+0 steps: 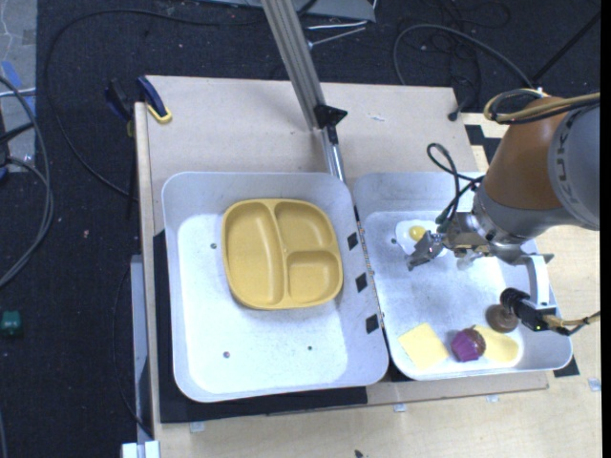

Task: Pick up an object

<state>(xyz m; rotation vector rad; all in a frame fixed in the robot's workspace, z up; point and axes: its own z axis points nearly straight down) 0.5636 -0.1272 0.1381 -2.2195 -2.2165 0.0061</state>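
nearby, a small round purple object point(467, 343) — gripper point(423, 253) state unclear.

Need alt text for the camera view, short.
A grey arm with an orange band reaches from the right, its gripper over the right bin near a small yellow object. That bin also holds a yellow block and a purple object. The left bin holds a yellow divided tray.

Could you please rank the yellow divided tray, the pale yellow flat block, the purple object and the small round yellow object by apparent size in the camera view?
1. Yellow divided plastic tray, by far the largest.
2. Pale yellow flat block.
3. Purple rounded object, somewhat smaller.
4. Small round yellow object, partly hidden beside the gripper, so unsure.
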